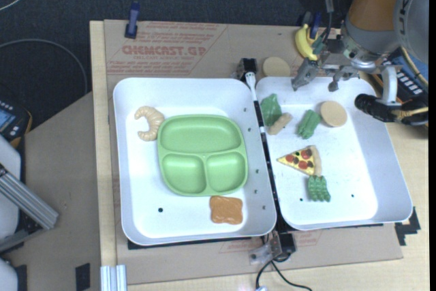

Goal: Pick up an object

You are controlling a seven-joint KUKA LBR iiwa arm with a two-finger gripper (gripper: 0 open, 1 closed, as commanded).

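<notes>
My gripper (317,80) hangs over the back edge of the right bin (381,180), fingers spread open with nothing between them. Below it in that bin lie a green leafy piece (270,107), a small tan piece (279,123), a green pickle-like piece (308,123) and a round tan cookie (333,114). Nearer the front are a pizza slice (301,160) and a green broccoli piece (317,189). The left bin (129,167) holds a green divided tray (202,154), a croissant (149,122) and an orange toast piece (226,210).
A banana (304,42) and a tan disc (276,67) lie on the cardboard behind the right bin. A black clip (246,68) sits at the seam between the bins. A blue clamp (132,20) is at the cardboard's back left.
</notes>
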